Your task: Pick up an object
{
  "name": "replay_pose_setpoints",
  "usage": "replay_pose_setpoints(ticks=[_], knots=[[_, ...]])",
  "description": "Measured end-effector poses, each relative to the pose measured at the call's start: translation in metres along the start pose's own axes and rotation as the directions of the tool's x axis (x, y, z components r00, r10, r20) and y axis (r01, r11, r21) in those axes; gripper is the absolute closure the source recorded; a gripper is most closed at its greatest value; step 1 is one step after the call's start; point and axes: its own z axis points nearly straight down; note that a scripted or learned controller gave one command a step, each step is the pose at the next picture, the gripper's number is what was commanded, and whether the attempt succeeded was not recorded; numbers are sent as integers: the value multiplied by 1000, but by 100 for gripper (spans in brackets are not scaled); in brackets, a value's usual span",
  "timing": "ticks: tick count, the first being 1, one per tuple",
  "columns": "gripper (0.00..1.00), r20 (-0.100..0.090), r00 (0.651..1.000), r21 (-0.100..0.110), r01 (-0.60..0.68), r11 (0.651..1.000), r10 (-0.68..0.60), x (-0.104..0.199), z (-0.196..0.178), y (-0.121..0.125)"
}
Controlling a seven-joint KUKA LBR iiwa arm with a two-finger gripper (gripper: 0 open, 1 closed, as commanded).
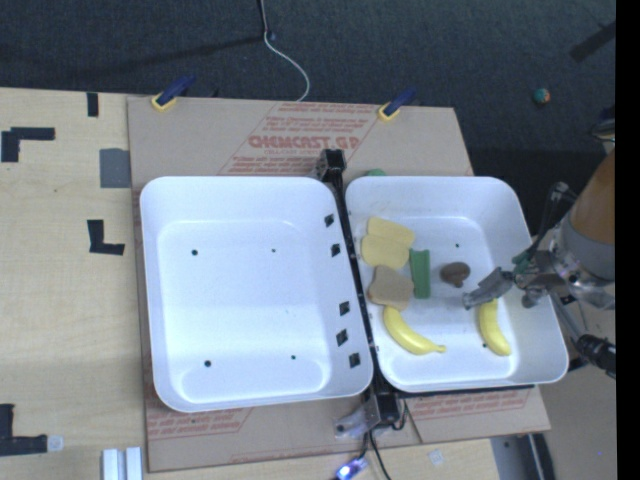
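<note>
Small banana lies just beside — under — the gripper

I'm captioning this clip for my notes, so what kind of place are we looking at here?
Most likely a robotics lab test bench for grasping trials. Two shallow white bins sit side by side on a cardboard sheet, the right one holding toy-like items such as a banana, with the gripper reaching in from the right.

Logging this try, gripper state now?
Gripper: over the right bin, just above the small banana; open or shut cannot be told, and nothing is visibly held.
</note>
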Motion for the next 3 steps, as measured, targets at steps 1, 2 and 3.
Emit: replay_pose_setpoints(ticks=[1, 2, 3], knots=[[0, 3, 1000, -2, 3, 1000, -3, -20, 112, 71], [100, 2, 1000, -4, 3, 1000, -3, -19, 95, 71], [100, 0, 1000, -4, 8, 1000, -8, 67, 106, 102]])
